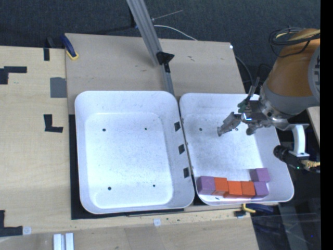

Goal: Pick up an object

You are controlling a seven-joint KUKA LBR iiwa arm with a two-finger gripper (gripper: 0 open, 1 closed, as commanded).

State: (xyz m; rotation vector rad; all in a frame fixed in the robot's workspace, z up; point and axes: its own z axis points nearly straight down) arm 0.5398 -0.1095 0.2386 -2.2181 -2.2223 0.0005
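Two bins: white, side by side on the bench.
Blocks (235,186): purple and orange, lined along the right bin's (208,108) near wall.
Left bin (125,100): beside it.
Gripper (237,126): above the right bin's middle, fingers spread, holding nothing, well apart from the blocks.

The pale wooden bench (130,61) is carrying two shallow white plastic bins side by side, the left bin (127,150) lying toward nine o'clock and the right bin (234,145) toward three o'clock, their rims touching. Black tape strips (51,123) and a grey square patch (58,87) are sitting at the bench's nine o'clock side. A slanted grey metal rail (145,25) is rising from the twelve o'clock edge.
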